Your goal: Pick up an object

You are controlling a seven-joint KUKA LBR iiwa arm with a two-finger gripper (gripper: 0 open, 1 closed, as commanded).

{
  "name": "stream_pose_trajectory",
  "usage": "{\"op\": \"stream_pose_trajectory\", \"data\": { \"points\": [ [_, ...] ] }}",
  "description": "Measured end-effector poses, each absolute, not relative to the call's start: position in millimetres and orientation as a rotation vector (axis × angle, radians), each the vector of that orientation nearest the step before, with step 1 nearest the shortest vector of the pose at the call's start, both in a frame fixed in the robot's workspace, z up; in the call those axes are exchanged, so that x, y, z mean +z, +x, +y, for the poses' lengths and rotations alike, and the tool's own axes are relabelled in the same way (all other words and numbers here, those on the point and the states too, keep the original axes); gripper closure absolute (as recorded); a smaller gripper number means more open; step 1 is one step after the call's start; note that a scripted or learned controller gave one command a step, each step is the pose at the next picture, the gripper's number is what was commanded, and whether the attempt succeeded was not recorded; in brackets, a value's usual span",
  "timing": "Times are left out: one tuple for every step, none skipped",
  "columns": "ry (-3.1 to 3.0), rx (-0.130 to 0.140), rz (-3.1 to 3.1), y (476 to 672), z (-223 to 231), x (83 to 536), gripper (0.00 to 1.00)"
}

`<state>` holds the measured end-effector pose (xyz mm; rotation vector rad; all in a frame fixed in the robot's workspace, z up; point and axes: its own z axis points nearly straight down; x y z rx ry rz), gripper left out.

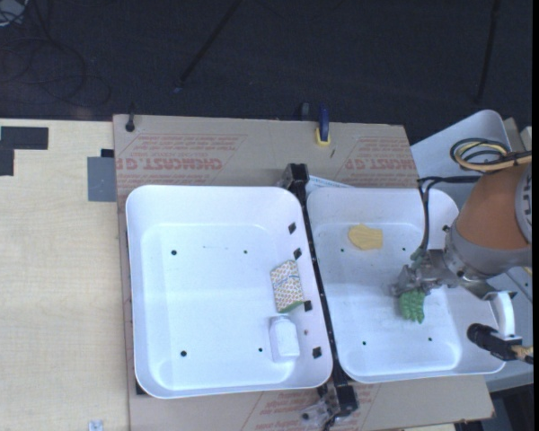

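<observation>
In the right bin (377,366) I see my pincer (413,284) over a green toy (412,306), long axis toward the near rim; grip state I cannot tell; cardboard (207,155) lettering unreadable

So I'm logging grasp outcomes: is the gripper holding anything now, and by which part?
Cannot be told. The gripper sits right above the green object in the right bin, but a grasp isn't visible.

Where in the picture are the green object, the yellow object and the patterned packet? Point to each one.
green object (413,307), camera view, middle of its body.
yellow object (366,237), camera view, its centre.
patterned packet (287,285), camera view, middle of its printed face.
</observation>
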<state>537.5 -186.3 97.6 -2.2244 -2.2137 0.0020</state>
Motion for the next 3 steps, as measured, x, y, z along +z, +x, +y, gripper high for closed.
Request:
{"op": "stream_pose_trajectory", "data": {
  "points": [
    [-2.218, -0.017, -2.237, 542.1, -109.2, 246.1, 1.0],
    [-2.214, 0.003, -2.221, 513.0, -65.1, 239.8, 1.0],
    [-2.213, 0.006, -2.219, 481.2, -24.6, 225.4, 1.0]
  ]
}}
